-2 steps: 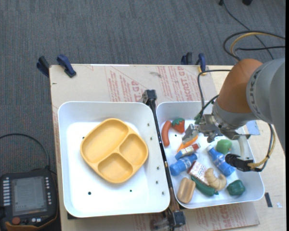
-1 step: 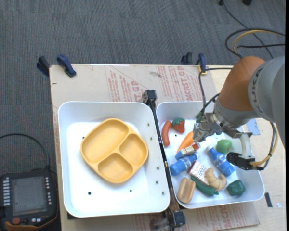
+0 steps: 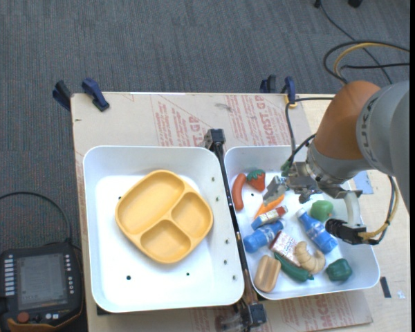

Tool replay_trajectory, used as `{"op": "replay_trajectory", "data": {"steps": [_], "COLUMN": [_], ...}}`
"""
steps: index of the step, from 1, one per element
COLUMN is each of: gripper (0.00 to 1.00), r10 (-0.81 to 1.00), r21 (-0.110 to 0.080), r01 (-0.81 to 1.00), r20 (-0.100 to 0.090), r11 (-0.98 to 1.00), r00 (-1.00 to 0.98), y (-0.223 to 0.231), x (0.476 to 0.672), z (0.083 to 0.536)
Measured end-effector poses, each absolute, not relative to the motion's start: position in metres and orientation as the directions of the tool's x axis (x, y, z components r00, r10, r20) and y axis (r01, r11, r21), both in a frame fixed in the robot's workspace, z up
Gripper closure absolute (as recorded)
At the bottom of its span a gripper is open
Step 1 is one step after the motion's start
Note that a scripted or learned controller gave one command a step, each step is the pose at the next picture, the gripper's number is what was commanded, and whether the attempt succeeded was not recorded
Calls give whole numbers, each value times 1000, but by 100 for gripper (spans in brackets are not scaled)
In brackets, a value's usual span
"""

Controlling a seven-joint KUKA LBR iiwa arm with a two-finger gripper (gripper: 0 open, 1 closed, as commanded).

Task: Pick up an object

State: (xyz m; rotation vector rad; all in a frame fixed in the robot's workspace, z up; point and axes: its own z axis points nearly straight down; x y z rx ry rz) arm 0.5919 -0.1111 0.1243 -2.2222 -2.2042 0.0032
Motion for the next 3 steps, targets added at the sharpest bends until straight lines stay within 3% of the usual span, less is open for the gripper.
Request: {"op": "replay_trajectory", "data": {"steps": [1,2,3], "gripper": [0,100,0], "r10": [1000,1000,1000], "r21": [-2,-3,-4], "r01": [1000,1000,1000], "r20": [1,1,1], "r11": [4,9,10], "r00": [-4,-9,-10], "y": [-134,-134,-134], "x": [636,637,637], "z": [87,97,97]}}
